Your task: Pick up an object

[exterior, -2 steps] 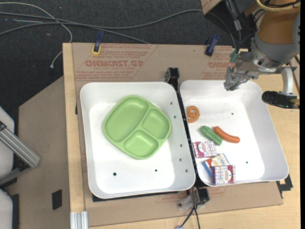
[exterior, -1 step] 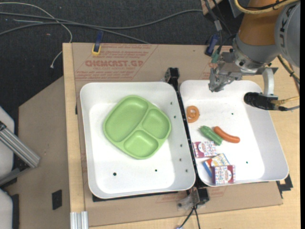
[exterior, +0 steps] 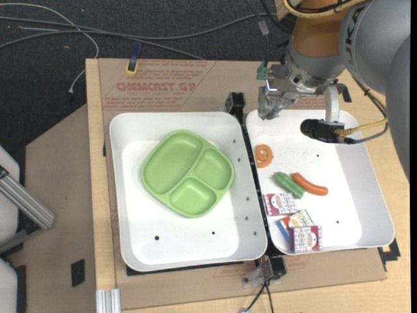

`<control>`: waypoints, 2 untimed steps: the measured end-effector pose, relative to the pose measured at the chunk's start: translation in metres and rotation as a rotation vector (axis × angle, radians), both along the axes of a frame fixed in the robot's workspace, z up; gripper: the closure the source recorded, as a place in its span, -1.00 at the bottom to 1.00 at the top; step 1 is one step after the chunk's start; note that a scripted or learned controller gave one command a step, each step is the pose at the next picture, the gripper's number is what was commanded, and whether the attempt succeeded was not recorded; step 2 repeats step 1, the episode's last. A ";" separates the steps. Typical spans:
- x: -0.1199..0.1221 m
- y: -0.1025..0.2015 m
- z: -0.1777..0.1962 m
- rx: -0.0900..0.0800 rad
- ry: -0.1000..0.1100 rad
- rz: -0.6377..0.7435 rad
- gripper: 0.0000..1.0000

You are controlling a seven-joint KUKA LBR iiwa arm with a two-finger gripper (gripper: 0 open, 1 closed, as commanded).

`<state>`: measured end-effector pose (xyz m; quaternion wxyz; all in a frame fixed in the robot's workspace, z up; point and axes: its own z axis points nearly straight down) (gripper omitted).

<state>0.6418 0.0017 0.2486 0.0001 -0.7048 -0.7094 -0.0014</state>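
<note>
The right bin [exterior: 352, 194] holds several small items. An orange ring [exterior: 263, 155] lies near its left wall. A green pod-shaped toy [exterior: 287, 183] and an orange sausage-shaped toy [exterior: 310, 185] lie side by side in the middle. Two small pink-and-white cartons [exterior: 281, 204] [exterior: 304, 237] sit near the front left, with a blue piece [exterior: 285, 228] between them. My gripper [exterior: 270, 108] hangs over the bin's far left corner, some way behind the orange ring, with nothing seen in it.
A green divided plate [exterior: 187, 173] lies in the left bin [exterior: 130, 227]. A black camera-like unit [exterior: 322, 130] on the wrist juts over the right bin's back edge. Cables trail across the dark floor behind the cardboard base [exterior: 156, 83].
</note>
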 end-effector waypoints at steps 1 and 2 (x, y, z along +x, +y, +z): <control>-0.003 0.056 -0.003 -0.001 0.003 -0.001 1.00; -0.003 0.056 -0.003 -0.001 0.003 -0.001 1.00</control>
